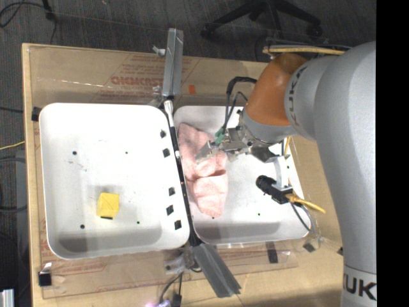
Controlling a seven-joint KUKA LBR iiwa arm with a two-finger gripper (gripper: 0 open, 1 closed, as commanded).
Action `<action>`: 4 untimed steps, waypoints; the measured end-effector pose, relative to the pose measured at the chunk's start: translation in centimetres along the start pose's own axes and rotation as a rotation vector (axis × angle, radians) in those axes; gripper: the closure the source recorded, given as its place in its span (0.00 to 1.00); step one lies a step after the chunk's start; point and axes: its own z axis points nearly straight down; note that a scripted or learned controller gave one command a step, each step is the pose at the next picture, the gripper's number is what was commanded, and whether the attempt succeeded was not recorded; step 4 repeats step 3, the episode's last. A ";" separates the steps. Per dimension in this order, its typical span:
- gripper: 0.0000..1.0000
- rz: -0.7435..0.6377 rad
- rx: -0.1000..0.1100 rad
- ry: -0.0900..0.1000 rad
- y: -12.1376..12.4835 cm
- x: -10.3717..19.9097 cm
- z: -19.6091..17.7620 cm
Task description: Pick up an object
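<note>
on your left, the left bin (64, 117) holds a small yellow block (108, 205) near its front, well apart from anything the arm is doing, so it is no risk for now. the divider (172, 165) between the bins comes next, and the pink cloth (204, 171) lies in the right bin (255, 219) just beside it, bunched against that wall. the end effector (217, 147) sits at the cloth's upper part, touching or very near it; you cannot tell from this angle whether it is wide or narrow, or whether any fabric is caught in it. that is your main worry: a soft, folded cloth may give only a thin pinch, and it could slide free on the lift. working this close to the wall, the tool could also scrape the divider or nudge the bin. further right, the black fitting (271, 188) and its cables (307, 204) hang over the bin and might snag.
</note>
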 end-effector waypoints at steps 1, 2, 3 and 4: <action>0.00 -0.030 -0.006 -0.006 2.9 2.0 3.2; 1.00 -0.035 -0.003 -0.003 2.9 2.1 2.2; 1.00 0.159 -0.004 -0.001 5.4 3.0 -9.6; 1.00 0.159 -0.004 -0.001 5.4 3.0 -9.6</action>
